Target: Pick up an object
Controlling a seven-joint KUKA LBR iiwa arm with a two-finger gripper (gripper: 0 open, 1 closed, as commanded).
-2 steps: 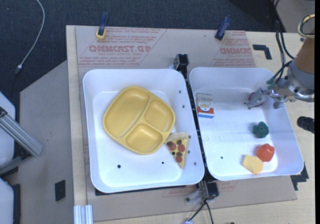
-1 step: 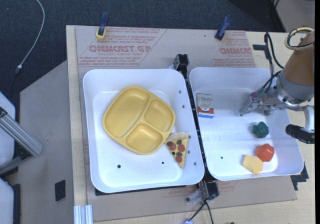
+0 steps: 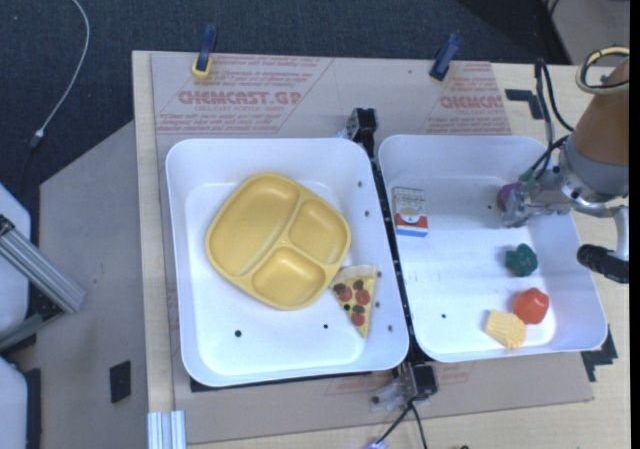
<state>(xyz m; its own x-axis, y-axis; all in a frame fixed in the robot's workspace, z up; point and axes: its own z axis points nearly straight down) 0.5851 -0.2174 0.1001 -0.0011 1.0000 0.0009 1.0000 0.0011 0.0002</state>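
Arm: the grey KUKA arm with its orange band comes in from the right edge, over the right bin's far right corner.
Gripper: the gripper sits low at the right bin's far right part, right at a small purple object; whether that object is between the fingers cannot be told, nor whether the jaws stand apart or together.
Right bin: a shallow white bin holding five small things.
Carton: a small white carton with a red-and-blue label lies near the right bin's left wall; its print is too small to read.
Green object: a dark green lump lies just below the gripper, apart from it.
Red object: a red-orange rounded toy, perhaps a tomato or pepper, sits near the bin's near right corner.
Yellow object: a ridged yellow piece lies just beside the red one, to its left.
Left bin: a white bin holding a yellow three-compartment plate and a toy pizza slice that touches the plate's near right edge.
Backing board: a brown sheet under both bins is printed "CHEMCAST GP" in red, repeated behind each bin.
Clamps: a yellow-and-blue clamp and a blue clamp grip the board's far edge.
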